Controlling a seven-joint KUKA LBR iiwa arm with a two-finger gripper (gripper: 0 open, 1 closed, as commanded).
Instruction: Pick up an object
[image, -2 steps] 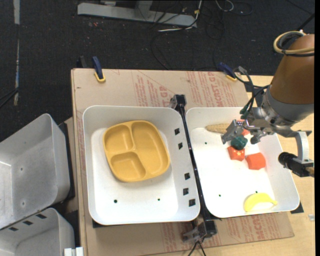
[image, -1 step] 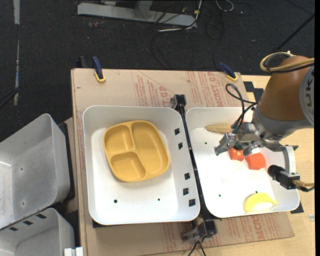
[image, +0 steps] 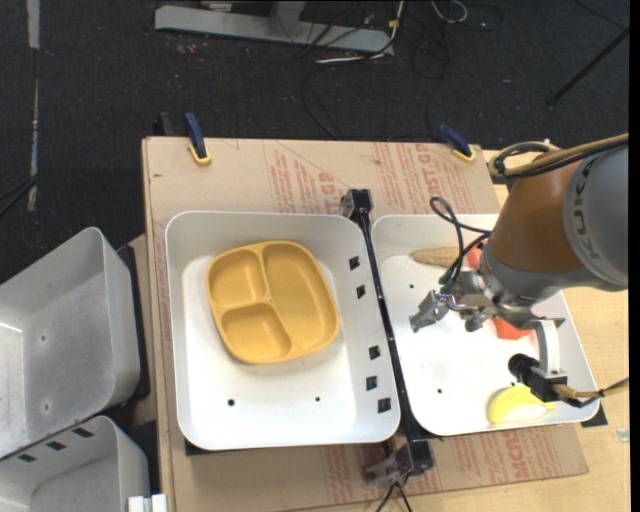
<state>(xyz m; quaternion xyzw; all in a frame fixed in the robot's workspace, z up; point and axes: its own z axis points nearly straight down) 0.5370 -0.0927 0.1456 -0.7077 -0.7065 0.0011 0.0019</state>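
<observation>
My gripper (image: 432, 308) hangs low over the middle of the right bin (image: 440, 400), and nothing can be seen held in it. A tan, flat wooden piece (image: 434, 257) lies at the far side of that bin, just beyond the gripper. A red object (image: 511, 322) peeks out from under the wrist to the right. A yellow, rounded object (image: 514, 406) rests in the near right corner. The arm hides much of the bin's right half.
The left bin (image: 200, 400) holds a yellow divided plate (image: 270, 300) with three compartments, lying toward its far side. A black divider (image: 378, 320) runs between the bins. Two pale tubs (image: 50, 330) stand off the bench at the left.
</observation>
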